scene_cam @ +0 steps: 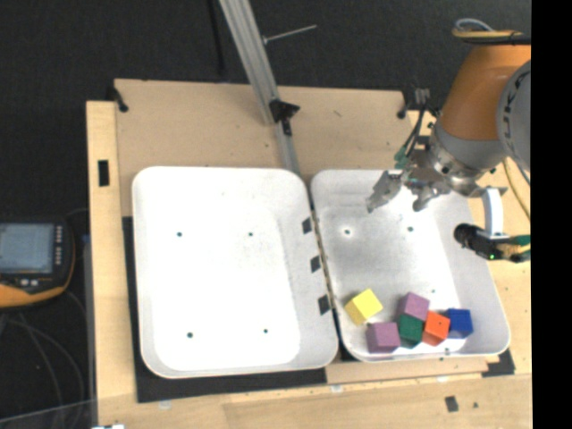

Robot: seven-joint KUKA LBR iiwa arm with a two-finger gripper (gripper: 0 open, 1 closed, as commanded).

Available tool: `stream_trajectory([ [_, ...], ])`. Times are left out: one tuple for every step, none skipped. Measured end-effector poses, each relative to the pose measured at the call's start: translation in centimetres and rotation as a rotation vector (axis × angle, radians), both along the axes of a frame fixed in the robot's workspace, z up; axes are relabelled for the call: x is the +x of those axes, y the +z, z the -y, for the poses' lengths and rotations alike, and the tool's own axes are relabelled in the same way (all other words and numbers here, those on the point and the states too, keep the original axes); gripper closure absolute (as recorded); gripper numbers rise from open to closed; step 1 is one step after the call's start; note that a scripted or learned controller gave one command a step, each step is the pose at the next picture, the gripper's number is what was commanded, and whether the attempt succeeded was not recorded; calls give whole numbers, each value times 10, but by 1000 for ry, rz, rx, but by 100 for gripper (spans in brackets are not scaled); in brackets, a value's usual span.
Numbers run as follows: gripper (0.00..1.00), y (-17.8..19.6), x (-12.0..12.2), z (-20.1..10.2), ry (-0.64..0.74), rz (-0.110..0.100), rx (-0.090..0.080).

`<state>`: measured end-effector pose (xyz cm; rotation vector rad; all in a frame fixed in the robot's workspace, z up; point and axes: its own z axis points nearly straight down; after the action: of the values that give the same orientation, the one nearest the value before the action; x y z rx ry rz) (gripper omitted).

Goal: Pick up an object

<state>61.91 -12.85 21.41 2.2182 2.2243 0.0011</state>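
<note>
Small blocks lie at the near end of the right bin (357, 213): a yellow block (364, 307), two purple blocks (414, 307) (382, 336), a green block (410, 329), an orange block (436, 327) and a blue block (458, 322). My gripper (399, 197) hangs over the far part of that bin, well away from the blocks. Its two fingers are spread apart with nothing between them.
The left bin (223, 266) sits beside the right one on the wooden bench. A slanted metal pole (255, 61) rises from behind the bins. A handheld pendant (31, 253) lies off the bench at the left.
</note>
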Motion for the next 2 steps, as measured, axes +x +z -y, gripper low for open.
stream_trajectory([
  [0, 0, 0, 0, -1, 0, 0],
  [0, 0, 0, 0, -1, 0, 0],
])
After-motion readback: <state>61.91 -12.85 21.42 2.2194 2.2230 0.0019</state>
